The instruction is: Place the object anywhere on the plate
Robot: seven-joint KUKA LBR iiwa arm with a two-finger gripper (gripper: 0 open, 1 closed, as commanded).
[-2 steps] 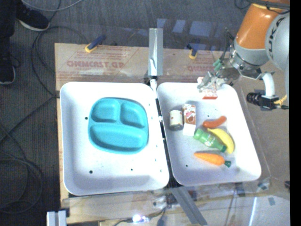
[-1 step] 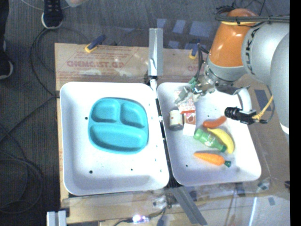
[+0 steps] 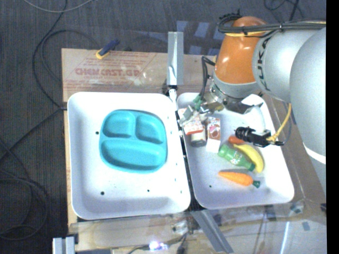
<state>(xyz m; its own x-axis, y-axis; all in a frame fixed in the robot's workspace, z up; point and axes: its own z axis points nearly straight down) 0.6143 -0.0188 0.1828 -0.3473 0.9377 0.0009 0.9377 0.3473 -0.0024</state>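
1. Left bin [image 3: 79, 194]: I see the blue plate [image 3: 134, 140] lying flat in its middle. It has three compartments, two small at the far side and one long at the near side. Any of them is a valid target.

2. Right bin [image 3: 275, 192], left edge: I see the gripper [image 3: 195, 114] low over a small can [image 3: 197, 133] with a red label and a small red carton [image 3: 214, 128] just beside it. I take the can to be the likely object, but that is a judgement only.

3. Tool state: I cannot tell from this view how the tool is set, and nothing shows as held in it.

4. Handling, can: I judge it light, rigid and smooth-sided. I would take it across the round body, at mid height. A grip near the rim may let it slip or tip.

5. Handling, carton: I judge it light and a little crushable. It stands close enough to the can to be knocked.

6. Further right: a green bottle [image 3: 233, 157], a banana [image 3: 252, 156] and a carrot [image 3: 237, 178] lie together, apart from the gripper. These look like smooth toy pieces.

7. Risk: the wall between the bins must be cleared on the way to the plate.
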